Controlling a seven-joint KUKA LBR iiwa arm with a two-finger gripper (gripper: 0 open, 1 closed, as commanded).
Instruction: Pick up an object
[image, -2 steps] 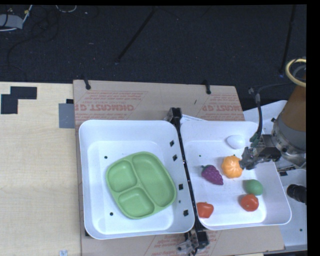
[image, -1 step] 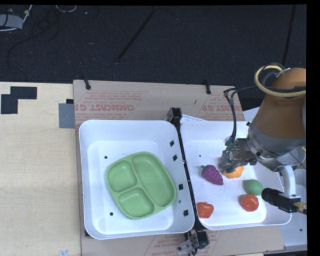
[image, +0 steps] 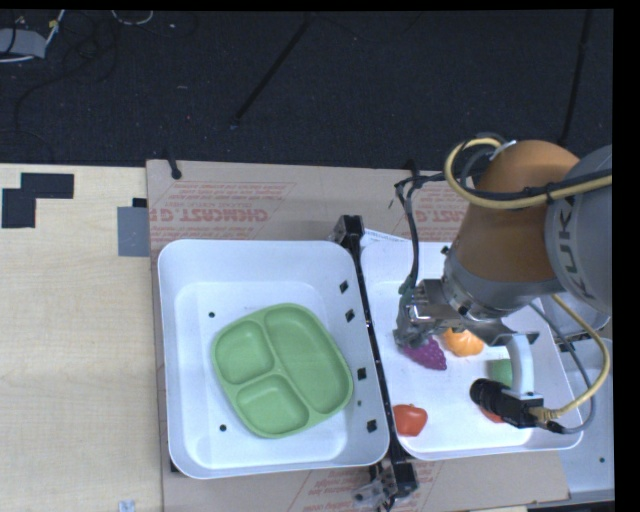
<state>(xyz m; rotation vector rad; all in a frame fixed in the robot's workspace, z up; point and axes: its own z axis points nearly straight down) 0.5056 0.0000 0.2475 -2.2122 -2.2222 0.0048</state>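
In the right bin, a purple bunch of toy grapes lies near the middle. An orange toy sits just to its right. A red toy rests near the bin's front left corner. A small green thing is partly hidden behind the robot's bracket. My gripper hangs low in the right bin, directly over the upper left end of the grapes and touching or almost touching them. The wrist hides how the gripper meets the grapes.
The left bin holds a green divided plate lying flat in its middle. A black divider runs between the two bins. The bulky grey and orange arm covers the right bin's back right part.
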